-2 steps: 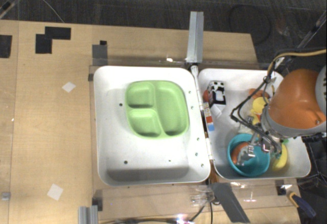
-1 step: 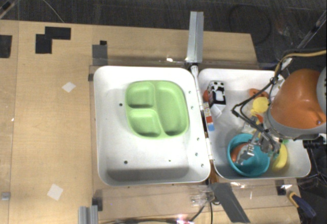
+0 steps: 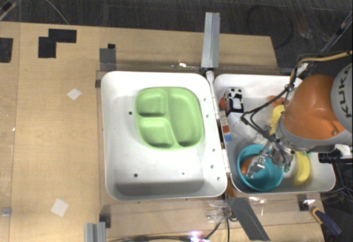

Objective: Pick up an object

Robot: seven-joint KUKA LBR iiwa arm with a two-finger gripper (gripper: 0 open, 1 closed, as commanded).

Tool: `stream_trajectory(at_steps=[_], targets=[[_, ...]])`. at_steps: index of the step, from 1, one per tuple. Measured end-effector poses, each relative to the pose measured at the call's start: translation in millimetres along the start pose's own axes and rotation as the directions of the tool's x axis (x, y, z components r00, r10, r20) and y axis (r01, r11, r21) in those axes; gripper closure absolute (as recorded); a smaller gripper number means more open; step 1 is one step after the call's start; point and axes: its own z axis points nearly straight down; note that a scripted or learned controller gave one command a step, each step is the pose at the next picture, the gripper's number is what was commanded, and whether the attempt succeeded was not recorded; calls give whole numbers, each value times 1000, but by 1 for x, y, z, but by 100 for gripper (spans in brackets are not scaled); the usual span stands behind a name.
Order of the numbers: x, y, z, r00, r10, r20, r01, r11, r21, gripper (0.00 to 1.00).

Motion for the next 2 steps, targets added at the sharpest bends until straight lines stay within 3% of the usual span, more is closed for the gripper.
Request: stream_trajectory(at_steps=[1,2], targets=[[-5,17,1,994,106,-9,-106,994,2,0],[-18,30,-13,959,281,-19,-281,960,8,0]])
